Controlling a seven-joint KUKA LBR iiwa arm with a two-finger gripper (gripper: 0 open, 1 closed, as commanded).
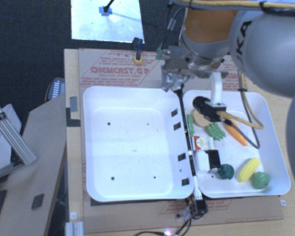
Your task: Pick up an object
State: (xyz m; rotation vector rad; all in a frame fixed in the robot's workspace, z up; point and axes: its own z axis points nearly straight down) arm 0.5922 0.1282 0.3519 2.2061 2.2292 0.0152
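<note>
Two white bins sit side by side on your bench, and everything worth picking lies in the right bin [278, 146], while the left bin [132, 141] holds nothing to grasp. Nearest you, along that bin's front edge, are a dark green ball [226, 171], a yellow corn-like piece [248, 169] and a green round piece [260, 180], close together but not clearly touching. These look like light, hard plastic toys, smooth and rounded, so expect them to squirt out of a pinch; take the yellow piece across its narrow middle rather than its ends. Just behind, against the dividing wall, lies a white tube with a red label [202, 152], probably light and a little slippery. Further back you have a light green ridged piece [216, 131], an orange carrot-like stick [235, 132] and a tan disc [202, 118] partly under a black shape. Beyond these, above the far rim between the bins, hangs the tool [173, 83]; you cannot tell from here whether it is spread or pressed together, and nothing shows in its grip.
</note>
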